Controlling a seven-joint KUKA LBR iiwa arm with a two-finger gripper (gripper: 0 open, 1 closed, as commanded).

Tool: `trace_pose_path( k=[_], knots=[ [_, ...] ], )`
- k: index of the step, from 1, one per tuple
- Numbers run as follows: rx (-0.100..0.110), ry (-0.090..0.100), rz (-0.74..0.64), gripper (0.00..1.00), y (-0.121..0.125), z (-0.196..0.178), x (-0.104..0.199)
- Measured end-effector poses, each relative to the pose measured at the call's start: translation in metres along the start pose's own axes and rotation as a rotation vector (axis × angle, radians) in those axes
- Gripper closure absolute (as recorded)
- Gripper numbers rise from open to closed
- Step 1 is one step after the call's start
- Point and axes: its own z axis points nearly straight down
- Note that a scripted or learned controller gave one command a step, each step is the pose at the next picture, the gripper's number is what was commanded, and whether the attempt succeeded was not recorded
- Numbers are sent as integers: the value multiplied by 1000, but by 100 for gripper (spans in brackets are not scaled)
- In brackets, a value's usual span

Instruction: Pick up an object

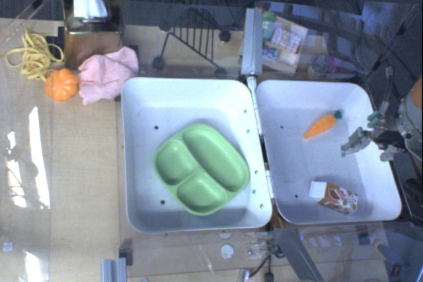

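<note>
Hovered at the right bin's (370,102) far right edge: the claw (370,142), fingers spread apart and holding nothing. Lay up and to the left of it, near but apart: a toy carrot (321,125), long axis slanting, green tip toward the claw's side. Sat below and left, by the bin's front wall: a small carton (334,197). Reached in low from the right, wrist roughly level. Judged nearer: the carrot.

arm (413,109) cut off at right edge
</note>
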Motion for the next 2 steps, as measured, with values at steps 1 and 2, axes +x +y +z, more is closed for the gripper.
trace_pose_path(
  k=[1, 2],
  knots=[
    [2, 2, -168, 0, -2, 139, 3],
    [-1, 0, -262, 0, 2, -22, -13]
  ],
)
